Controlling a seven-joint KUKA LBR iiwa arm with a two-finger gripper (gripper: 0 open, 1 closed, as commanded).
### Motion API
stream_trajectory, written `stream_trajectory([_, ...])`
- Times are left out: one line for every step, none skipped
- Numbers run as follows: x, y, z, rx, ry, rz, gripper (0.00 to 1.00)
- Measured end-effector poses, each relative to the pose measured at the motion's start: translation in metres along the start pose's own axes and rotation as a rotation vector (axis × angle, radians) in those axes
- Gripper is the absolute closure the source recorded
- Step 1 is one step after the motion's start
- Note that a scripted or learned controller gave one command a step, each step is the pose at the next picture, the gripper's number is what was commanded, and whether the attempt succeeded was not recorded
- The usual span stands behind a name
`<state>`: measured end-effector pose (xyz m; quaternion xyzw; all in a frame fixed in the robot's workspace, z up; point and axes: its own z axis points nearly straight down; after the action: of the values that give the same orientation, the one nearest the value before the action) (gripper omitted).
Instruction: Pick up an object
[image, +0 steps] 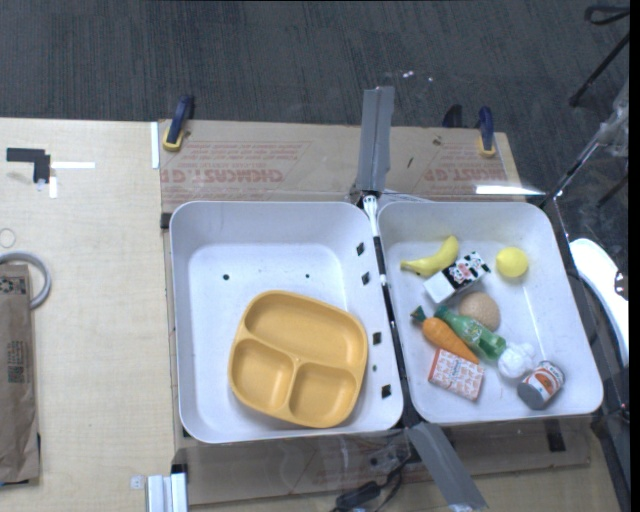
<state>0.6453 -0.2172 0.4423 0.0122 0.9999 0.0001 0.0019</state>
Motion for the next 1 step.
stream_trajectory([0.0488, -0.0055, -0.0003, -0.001, 0.0, -0.569, 1.0])
